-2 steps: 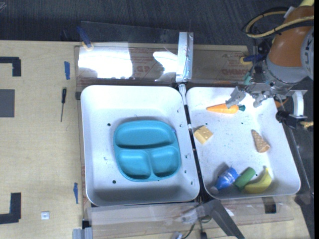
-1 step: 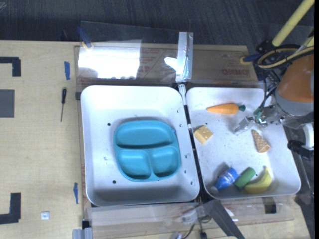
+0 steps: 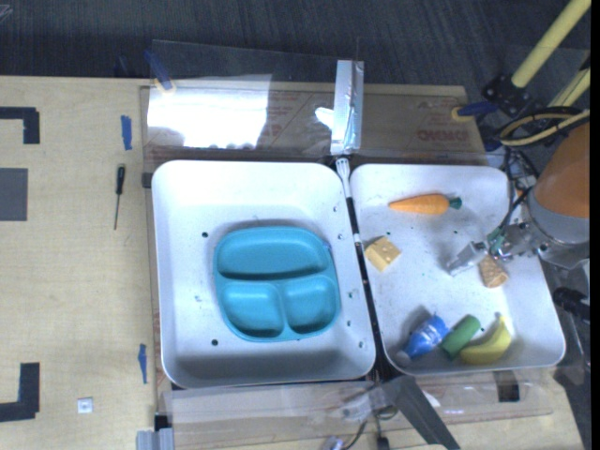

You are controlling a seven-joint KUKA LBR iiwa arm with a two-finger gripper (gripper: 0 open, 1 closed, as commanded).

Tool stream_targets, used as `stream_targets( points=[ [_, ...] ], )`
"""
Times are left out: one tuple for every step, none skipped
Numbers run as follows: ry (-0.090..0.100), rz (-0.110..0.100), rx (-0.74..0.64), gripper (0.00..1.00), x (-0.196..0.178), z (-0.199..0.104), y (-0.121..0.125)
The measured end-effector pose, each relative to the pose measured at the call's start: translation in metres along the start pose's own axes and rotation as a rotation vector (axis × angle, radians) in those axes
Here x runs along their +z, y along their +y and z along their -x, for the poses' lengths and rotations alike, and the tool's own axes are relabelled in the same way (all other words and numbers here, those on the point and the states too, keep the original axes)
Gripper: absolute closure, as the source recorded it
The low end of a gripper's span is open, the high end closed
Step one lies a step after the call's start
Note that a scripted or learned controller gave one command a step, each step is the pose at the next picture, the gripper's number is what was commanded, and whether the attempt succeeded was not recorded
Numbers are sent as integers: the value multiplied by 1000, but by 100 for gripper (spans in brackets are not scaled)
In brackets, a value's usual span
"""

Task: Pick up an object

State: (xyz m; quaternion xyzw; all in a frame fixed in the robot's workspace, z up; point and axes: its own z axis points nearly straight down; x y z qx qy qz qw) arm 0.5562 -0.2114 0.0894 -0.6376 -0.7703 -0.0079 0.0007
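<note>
My pincer (image 3: 469,257) sits low in the right bin (image 3: 534,204), prongs spread a bit with nothing between them. A tan chunk (image 3: 493,272) lies just right of it. Carrot (image 3: 422,204) at the far side, cheese (image 3: 382,253) to the left, banana (image 3: 490,342) near. Blue tray (image 3: 274,282) in the left bin (image 3: 178,251).

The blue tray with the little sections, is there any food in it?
Empty. The blue tray lies in the left bin with all three sections bare. The carrot and banana lie in the right bin.
</note>
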Motion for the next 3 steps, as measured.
stream_targets(
  points=[
    [-11, 3, 3, 100, -10, 4, 0],
    [-13, -7, 245, 100, -81, -33, 6],
    [-11, -9, 306, 100, -118, -98, -3]
  ],
)
